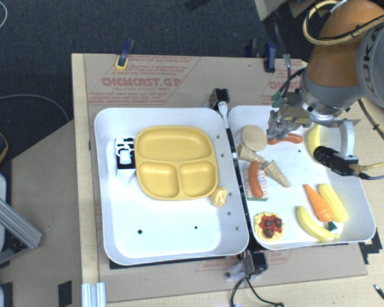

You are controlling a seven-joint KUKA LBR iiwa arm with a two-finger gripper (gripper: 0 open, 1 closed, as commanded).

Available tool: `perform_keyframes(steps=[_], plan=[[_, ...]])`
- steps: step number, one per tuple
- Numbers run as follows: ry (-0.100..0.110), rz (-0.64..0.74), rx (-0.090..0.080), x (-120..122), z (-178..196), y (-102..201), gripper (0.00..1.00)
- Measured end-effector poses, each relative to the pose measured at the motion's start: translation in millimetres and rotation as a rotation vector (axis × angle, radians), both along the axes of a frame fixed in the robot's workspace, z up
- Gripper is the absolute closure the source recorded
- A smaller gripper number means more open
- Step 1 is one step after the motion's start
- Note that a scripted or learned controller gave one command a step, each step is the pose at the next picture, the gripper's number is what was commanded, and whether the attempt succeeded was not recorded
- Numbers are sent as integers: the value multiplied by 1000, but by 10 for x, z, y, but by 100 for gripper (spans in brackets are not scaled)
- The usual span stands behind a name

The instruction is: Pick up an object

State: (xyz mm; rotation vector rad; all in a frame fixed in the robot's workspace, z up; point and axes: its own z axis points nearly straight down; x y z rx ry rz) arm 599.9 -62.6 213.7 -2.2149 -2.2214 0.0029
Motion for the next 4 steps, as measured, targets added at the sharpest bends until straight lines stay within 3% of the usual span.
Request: perform_keyframes(steps=[1, 3, 4], plan=[[0, -1, 0, -346, 45, 270, 100], [-6, -1, -1, -488, 192, 374, 100], [-1, -3, -2, -411, 28, 328, 100]])
